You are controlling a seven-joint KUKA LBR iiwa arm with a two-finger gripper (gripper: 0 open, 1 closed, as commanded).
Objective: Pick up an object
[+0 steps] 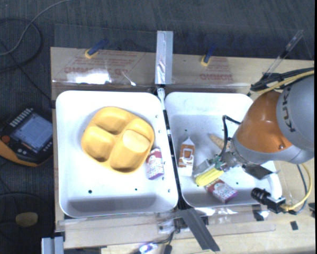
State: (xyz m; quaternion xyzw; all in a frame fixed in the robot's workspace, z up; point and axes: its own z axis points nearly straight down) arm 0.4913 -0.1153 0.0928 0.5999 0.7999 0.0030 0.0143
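Observation:
My gripper (223, 162) is low in the right bin (200, 106), under the arm's orange band (260, 132). It sits right at the upper end of a yellow corn-like object (207, 177) that lies slantwise on the bin floor. The arm hides the contact, so I cannot tell whether anything is held. A small pink-red box (222, 191) lies just below the yellow object. An orange-and-white carton (186, 153) stands to the left. A tan stick-like piece (216, 140) pokes out from behind the wrist.
The left bin (73, 184) bears a large yellow sectioned dish (116, 137) and a small red-labelled pouch (155, 164) beside the divider. A handheld controller (25, 136) lies on the floor at the left. Cables run along the right side of the bench.

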